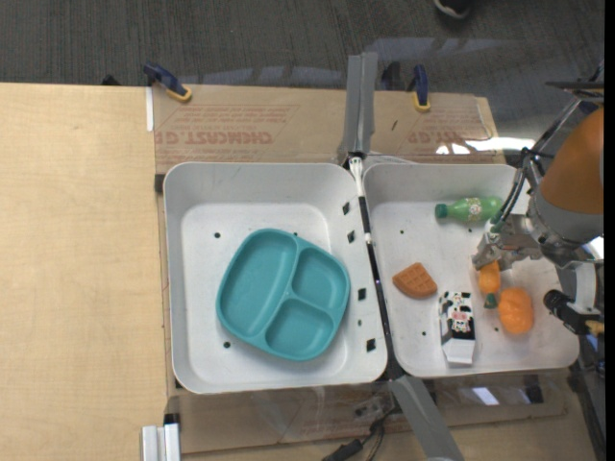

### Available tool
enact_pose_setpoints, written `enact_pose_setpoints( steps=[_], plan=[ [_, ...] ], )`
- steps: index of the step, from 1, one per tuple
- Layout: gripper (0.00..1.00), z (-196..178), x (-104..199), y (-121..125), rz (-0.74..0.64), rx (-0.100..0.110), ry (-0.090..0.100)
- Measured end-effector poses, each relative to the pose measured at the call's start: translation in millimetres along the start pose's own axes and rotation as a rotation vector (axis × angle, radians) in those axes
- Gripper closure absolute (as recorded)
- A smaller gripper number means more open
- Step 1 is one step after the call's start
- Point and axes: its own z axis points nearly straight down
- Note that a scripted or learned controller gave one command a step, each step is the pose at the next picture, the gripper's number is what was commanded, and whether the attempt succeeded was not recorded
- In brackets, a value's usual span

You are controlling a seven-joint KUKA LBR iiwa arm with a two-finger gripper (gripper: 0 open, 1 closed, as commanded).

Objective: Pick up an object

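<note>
Teal tray [283, 294], green bottle [471, 208], orange carrot [515, 310], cow-patterned black-and-white carton [458, 326].
</note>
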Motion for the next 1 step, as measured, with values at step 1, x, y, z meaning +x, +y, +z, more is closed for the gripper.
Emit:
enact_pose_setpoints(
  steps=[1],
  plan=[
    [1.0, -90.2, 60.3, 6.2, 0.104, -0.003, -0.002]
  ],
)
